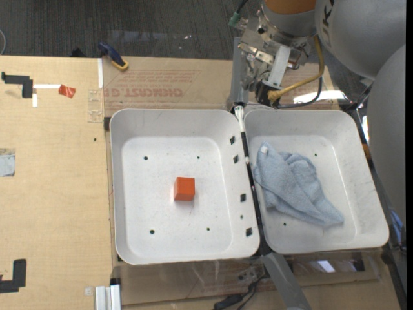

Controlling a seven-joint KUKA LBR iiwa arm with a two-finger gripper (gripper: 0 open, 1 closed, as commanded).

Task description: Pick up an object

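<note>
An orange-red cube (184,188) rests near the middle of the left white bin (129,237). A crumpled grey-blue cloth (293,185) lies in the right white bin (361,231), spread from its left wall toward the centre. My gripper (252,90) hangs high over the back rims, where the two bins meet. It is well apart from both the cube and the cloth, and nothing is visibly held in it.
Brown cardboard (161,86) lies behind the bins. A blue and yellow clamp (113,55) sits at its back left corner. The wooden bench (51,192) extends to the left with small black brackets and a red tag (66,91). The arm's grey links (368,24) fill the upper right.
</note>
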